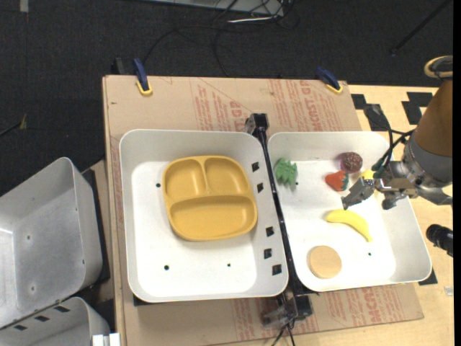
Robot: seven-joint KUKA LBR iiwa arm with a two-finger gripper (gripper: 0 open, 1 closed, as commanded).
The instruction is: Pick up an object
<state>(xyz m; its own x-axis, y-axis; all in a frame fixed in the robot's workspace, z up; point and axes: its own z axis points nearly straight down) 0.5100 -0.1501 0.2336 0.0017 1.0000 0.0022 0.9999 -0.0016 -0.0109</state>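
Dark carpeted floor (pixel 57 49) surrounds the table (pixel 216 99), a bare brown board with printed red lettering; loose cables (pixel 238 20) lie on the floor beyond its far edge. Two blue-and-yellow clamps (pixel 142 78) sit at the table's far edge, one toward each far corner. A grey metal container (pixel 43 229) stands off the table's left edge.

Two shallow white bins rest side by side on the table, touching along a black divider. The left bin (pixel 144 265) carries a yellow compartment plate (pixel 209 197), lying flat near the bin's centre, with two small sections on its far side and one long section on its near side.

The right bin (pixel 403 258) carries five items. A green toy (pixel 287 171) lies close to the bin's left wall, toward the far side. A dark red round item (pixel 351 161) sits near the far right, and a red item (pixel 336 181) lies just beside it, nearer the viewer. A banana (pixel 351 222) lies near the bin's centre, and a tan disc (pixel 325 261) lies near the bin's near edge.

The arm (pixel 436 128) enters over the right bin's right edge. The tool (pixel 362 189) is low in the bin, just right of the red item and just beyond the banana. Its fingers appear parted, with nothing seen between them.
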